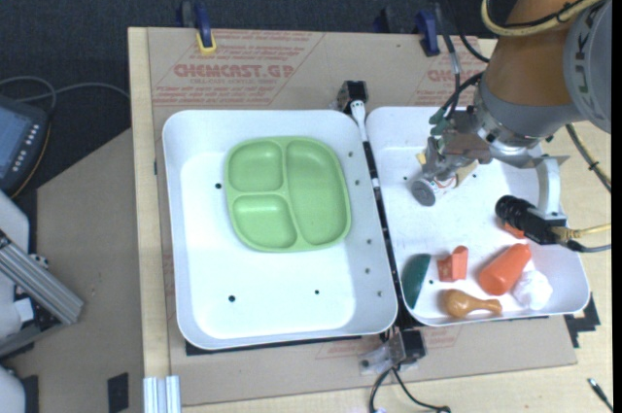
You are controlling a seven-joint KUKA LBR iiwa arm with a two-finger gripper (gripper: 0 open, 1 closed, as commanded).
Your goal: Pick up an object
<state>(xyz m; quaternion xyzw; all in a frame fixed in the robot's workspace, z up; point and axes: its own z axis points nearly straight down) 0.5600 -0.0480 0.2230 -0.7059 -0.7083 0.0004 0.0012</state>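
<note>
My gripper [425, 189] hangs low over the upper left part of the right bin [397, 131], its tip close to the bin floor, with nothing seen in it. The objects lie below it along the bin's near side: a dark green piece [416, 277], a small orange block [453, 263], an orange bottle-shaped thing [505, 268], a white crumpled item [534, 290] and a tan gourd-shaped toy [469, 305]. All of them are apart from the gripper.
The left bin [194, 236] holds a pale green divided plate [288, 193]. A raised rim [374, 197] separates the two bins. The grey and orange arm [544, 42] comes in from the upper right, over the right bin's far side.
</note>
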